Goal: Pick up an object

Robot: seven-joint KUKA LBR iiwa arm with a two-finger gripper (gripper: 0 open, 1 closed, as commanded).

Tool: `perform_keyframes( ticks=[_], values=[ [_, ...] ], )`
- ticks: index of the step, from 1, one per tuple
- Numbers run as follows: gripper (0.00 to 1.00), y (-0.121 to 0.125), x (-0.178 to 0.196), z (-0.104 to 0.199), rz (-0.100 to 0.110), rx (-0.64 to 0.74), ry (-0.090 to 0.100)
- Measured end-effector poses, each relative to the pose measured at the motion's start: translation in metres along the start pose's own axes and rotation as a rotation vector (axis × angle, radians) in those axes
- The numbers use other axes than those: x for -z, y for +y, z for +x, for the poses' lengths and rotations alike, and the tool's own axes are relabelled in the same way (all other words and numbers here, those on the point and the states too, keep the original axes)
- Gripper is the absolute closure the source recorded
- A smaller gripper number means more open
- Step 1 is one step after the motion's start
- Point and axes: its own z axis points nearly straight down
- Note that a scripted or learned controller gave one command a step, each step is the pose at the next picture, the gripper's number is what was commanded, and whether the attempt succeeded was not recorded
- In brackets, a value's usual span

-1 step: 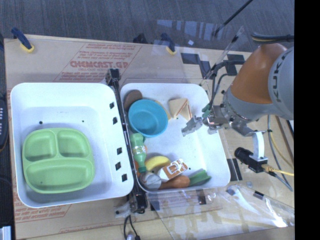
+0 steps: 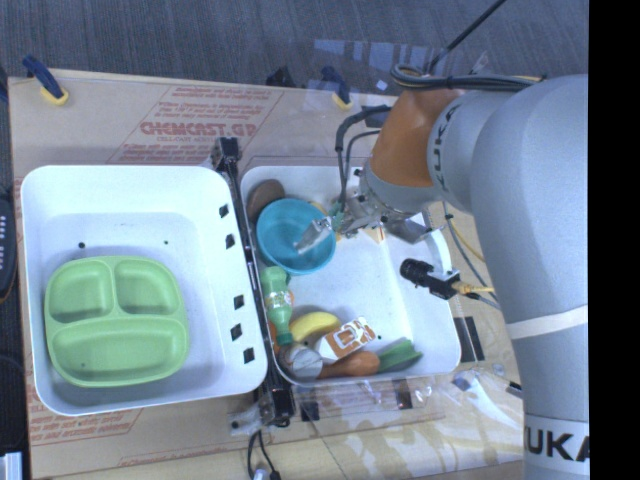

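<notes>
My gripper [image 2: 318, 230] hangs low over the right bin [image 2: 385, 290], its tip inside the blue bowl [image 2: 284, 251] at the bin's far left. The bowl sits on the bin floor, and a brown rounded item [image 2: 264, 196] lies just behind it. Along the near side lie a green bottle [image 2: 275, 303], a yellow banana [image 2: 313, 325], a small orange-and-white carton [image 2: 348, 337], an orange carrot [image 2: 350, 365] and a green vegetable [image 2: 402, 354]. The grey arm with its orange band [image 2: 405, 148] reaches in from the right.
The left bin [image 2: 120, 183] holds a light green divided plate [image 2: 115, 320]. A black divider with clips [image 2: 238, 268] runs between the bins. A black connector with cables [image 2: 430, 277] sticks out over the right bin's right side.
</notes>
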Motion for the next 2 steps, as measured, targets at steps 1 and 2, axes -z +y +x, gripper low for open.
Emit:
perform_keyframes(
  ticks=[1, 2],
  values=[
    [1.00, 0.001, 0.012, -0.001, 0.000, 0.007, -0.003],
    [1.00, -0.026, 0.086, 0.036, -0.004, -0.217, -0.004]
  ],
)
